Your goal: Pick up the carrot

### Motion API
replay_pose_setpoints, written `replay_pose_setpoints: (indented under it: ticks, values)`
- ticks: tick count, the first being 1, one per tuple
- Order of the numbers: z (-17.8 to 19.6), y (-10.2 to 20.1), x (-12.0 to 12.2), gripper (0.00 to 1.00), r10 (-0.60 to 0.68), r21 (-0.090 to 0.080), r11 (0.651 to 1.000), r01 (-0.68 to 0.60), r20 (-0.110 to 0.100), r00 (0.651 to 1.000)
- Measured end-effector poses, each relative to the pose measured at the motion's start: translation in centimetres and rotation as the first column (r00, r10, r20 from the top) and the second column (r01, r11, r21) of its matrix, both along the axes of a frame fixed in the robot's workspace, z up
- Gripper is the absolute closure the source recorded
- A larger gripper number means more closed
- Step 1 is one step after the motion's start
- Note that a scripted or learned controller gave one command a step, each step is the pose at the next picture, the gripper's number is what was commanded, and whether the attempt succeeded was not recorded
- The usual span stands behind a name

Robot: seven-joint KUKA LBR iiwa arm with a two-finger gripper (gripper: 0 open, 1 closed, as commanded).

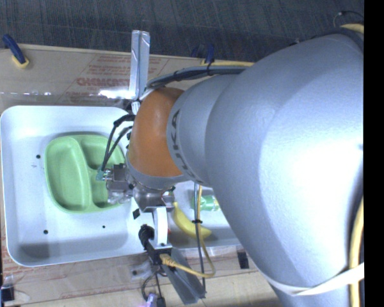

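My grey arm with its orange band point(155, 133) reaches in from the right and covers the seam between the two bins. The gripper point(114, 185) hangs below the wrist over the right edge of a green divided tray point(67, 171) in the left bin point(25, 235). The arm's bulk hides most of the right bin and whatever lies under the wrist.
A yellow banana point(187, 224) and a pale green object point(208, 203) lie in the visible strip of the right bin. A metal post point(139, 62) stands at the back between the bins. Cables and a bracket point(163, 261) hang at the front edge.
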State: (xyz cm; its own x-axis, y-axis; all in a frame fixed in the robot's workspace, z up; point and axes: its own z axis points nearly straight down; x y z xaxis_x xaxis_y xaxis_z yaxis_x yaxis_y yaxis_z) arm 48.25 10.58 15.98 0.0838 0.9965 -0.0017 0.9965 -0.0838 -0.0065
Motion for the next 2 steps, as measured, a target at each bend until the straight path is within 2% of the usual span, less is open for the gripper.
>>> replay_pose_setpoints:
  ticks: [1,2]
  values:
    - [2.8,11.4,-0.8,1.00,-0.026,0.000,1.000,0.026,0.001,1.000]
    - [-4.1,4.6,-0.5,1.00,0.227,0.002,0.974,-0.227,0.007,0.974]
